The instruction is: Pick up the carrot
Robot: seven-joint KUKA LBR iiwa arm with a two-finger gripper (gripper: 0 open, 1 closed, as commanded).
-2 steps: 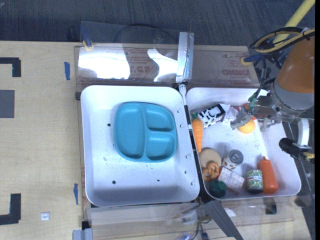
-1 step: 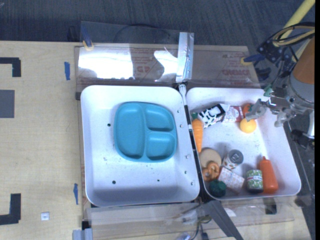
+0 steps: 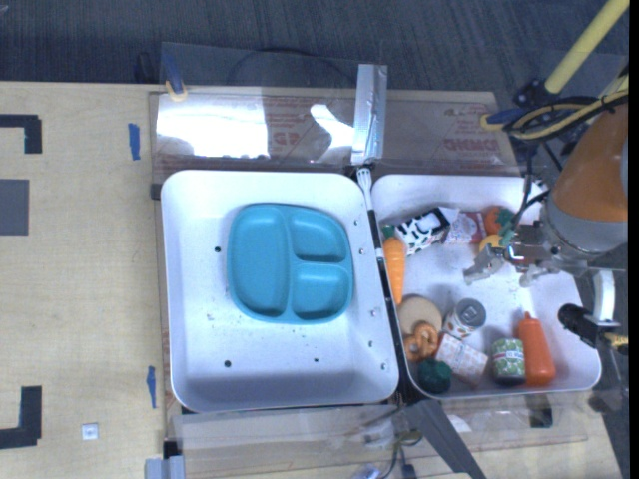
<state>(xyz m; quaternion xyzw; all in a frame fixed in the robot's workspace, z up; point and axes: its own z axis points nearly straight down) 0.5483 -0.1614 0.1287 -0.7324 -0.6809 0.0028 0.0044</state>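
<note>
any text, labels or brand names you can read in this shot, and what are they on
Nothing reads cleanly.
Red print on the cardboard sheet behind the bins: blurred, not legible.
Fainter red print under the glare at the left of that sheet: washed out, unreadable.
Label on the small green jar in the right bin: too small to read.
Wrapper on the white packet beside it: red marks, too small to read.
Carrot and blue divided plate: no text.
</note>
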